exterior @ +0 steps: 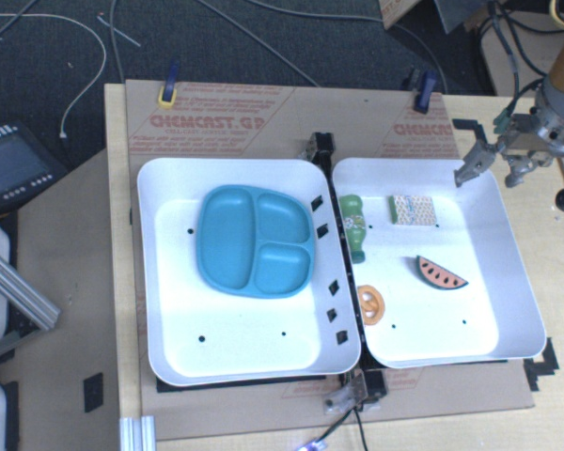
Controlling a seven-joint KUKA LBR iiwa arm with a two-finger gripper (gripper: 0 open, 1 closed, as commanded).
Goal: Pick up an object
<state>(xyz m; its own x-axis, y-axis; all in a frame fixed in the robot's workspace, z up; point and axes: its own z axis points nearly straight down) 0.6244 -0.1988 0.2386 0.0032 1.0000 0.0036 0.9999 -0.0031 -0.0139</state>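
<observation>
here, before the pick: gripper poised at the far corner of the right bin

here the gripper (496, 165) hangs at the far right corner of the right bin (508, 280), just over its rim, with its two fingers spread apart and nothing between them. this placement reads as a waiting or approach pose: the arm enters from the right, so the tool stands at the edge nearest its own side, well apart from every object and free to travel inward.

the right bin holds four small things. a green bottle (353, 225) lies along the left wall, close to the divider between the bins. a speckled sponge-like block (413, 209) sits near the far middle, the closest object to the gripper. a watermelon slice toy (440, 274) lies flat near the centre, and a pretzel toy (371, 303) rests low on the left, just beside the divider. the objects are spaced apart from one another, which likely leaves finger room around each.

the left bin (169, 336) holds a blue divided plate (256, 241), flat and upright, with its three compartments bare.

as judged, no pick is yet begun; any of the four small things could serve as the task's object.
</observation>
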